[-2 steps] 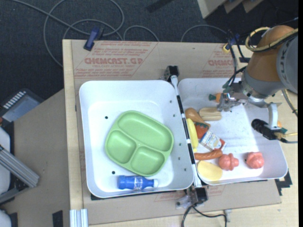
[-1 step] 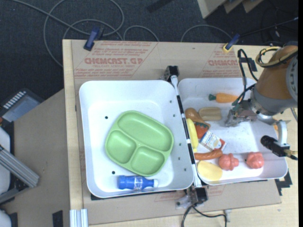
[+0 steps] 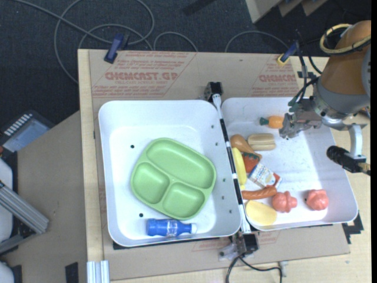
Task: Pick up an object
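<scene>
Overhead, two white bins are seen side by side on the bench. The left bin [image 3: 112, 158] holds a green divided plate [image 3: 172, 178] at its middle and a blue bottle [image 3: 169, 228] lying along its near wall. The right bin [image 3: 347, 193] holds toy food: an orange carrot piece [image 3: 273, 122] at the far side, a bread roll [image 3: 261, 141], a yellow banana [image 3: 238, 166], a red sausage [image 3: 258, 193] and two pink pieces [image 3: 284, 201] near the front. The gripper [image 3: 288, 128] is lowered just right of the carrot piece; whether it is open and whether anything is held cannot be told.
</scene>
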`<state>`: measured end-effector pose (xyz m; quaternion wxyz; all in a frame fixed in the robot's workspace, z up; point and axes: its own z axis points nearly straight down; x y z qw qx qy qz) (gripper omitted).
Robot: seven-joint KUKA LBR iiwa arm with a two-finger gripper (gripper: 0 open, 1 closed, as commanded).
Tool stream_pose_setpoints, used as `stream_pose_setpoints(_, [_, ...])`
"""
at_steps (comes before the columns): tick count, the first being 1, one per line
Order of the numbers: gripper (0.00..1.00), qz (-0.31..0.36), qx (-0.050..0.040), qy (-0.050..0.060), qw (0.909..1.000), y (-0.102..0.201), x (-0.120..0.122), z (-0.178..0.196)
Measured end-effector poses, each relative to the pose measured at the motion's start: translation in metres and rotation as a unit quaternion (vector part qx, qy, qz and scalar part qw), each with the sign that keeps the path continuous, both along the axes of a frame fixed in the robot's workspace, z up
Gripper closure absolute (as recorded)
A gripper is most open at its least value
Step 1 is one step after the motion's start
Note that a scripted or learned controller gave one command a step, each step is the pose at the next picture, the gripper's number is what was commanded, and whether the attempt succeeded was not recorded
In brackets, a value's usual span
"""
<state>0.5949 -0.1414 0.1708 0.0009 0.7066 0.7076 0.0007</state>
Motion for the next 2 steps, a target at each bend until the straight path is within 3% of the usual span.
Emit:
stream_pose_setpoints(1, [1.00,-0.001,0.0006,0.003,1.0000,0.0153,-0.0379,-0.0819])
stream_pose_setpoints(2, [0.00,-0.001,0.0000,0.001,1.0000,0.0147,-0.0370,-0.0808])
